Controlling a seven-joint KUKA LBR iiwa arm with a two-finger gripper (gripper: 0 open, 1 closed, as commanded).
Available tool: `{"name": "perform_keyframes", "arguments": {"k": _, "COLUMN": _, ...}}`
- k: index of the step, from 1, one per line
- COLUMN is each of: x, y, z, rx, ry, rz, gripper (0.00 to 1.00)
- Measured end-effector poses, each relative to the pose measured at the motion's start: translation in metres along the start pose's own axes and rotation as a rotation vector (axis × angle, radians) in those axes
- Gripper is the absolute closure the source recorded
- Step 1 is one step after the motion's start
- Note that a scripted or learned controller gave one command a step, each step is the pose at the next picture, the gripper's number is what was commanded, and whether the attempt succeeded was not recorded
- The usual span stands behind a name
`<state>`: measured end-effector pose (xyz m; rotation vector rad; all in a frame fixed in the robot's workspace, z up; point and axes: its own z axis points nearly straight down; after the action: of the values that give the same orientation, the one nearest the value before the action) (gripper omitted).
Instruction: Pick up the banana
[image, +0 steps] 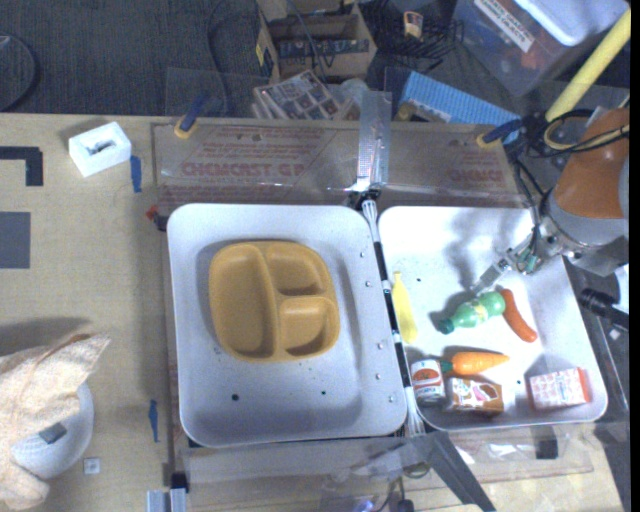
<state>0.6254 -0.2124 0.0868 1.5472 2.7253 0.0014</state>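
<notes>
Two white bins sit side by side on a wooden bench, with wires and boxes piled up behind them. A yellow tray (272, 298) with sections rests in the left bin (190, 400). The banana (404, 306) lies in the right bin (440, 235), flat against its left wall, a thin yellow strip running up and down. The gripper (522, 259) hangs over the far right part of that bin, well apart from the banana, and it is too small and blurry to tell if it is open or holding anything. The banana may be hard to grab because it hugs the wall, so a finger could bump the rim. The gripper is much nearer the green bottle (470, 312) and the orange sausage (518, 315), so it might grab one of those by mistake.
</notes>
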Motion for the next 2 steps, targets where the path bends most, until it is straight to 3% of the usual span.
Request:
{"name": "perform_keyframes", "arguments": {"k": 1, "x": 0.076, "y": 0.086, "z": 0.000, "rx": 0.002, "ry": 0.004, "rz": -0.022, "gripper": 0.00}}
{"name": "perform_keyframes", "arguments": {"k": 2, "x": 0.020, "y": 0.061, "z": 0.001, "rx": 0.007, "ry": 0.011, "rz": 0.165, "gripper": 0.00}}
